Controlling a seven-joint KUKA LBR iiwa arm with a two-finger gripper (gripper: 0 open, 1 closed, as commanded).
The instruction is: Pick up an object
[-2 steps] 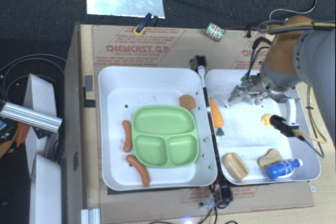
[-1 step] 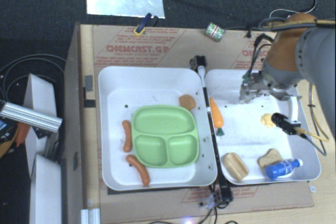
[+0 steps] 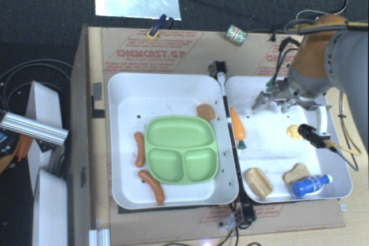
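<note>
Right bin [image 3: 253, 124] floor (open middle), items edgeward

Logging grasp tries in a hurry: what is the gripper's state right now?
Gripper: over the right bin, nothing visibly held; open or shut cannot be told.

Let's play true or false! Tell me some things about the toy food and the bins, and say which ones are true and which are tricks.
1. The green tray sits in the left bin. True.
2. The carrot lies on the green tray. False: it lies in the right bin, along the divider.
3. Two sausages, one and another, lie beside the tray in the left bin. True.
4. The blue bottle stands upright in the left bin. False: it lies on its side in the right bin.
5. The gripper is over the right bin. True.
</note>
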